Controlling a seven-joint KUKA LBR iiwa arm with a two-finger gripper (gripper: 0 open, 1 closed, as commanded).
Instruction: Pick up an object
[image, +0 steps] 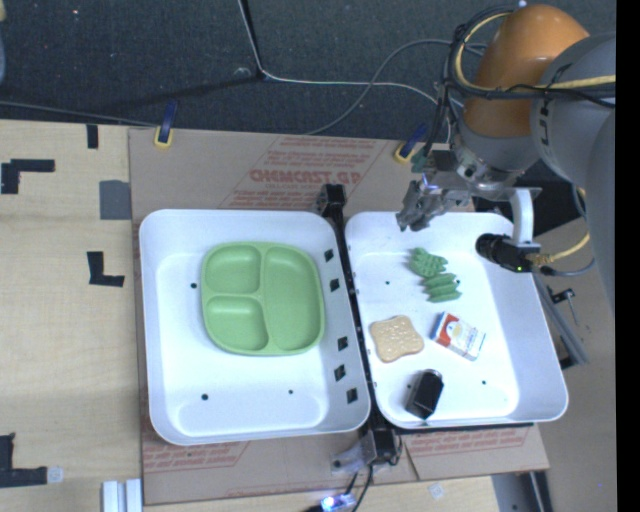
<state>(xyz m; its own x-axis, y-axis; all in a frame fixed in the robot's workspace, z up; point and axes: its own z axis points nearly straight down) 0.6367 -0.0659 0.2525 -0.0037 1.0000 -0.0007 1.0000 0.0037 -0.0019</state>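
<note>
In the right bin (520, 345) we see four loose objects, all apart from one another. Two green pea pods (434, 275) lie side by side near the middle, toward the far side. Nearer, a tan slice of toast (396, 338) lies flat beside the bin's left wall. To its right sits a small red and white carton (457, 335), tilted. A small black object (424, 393) lies closest to the near rim.
</note>
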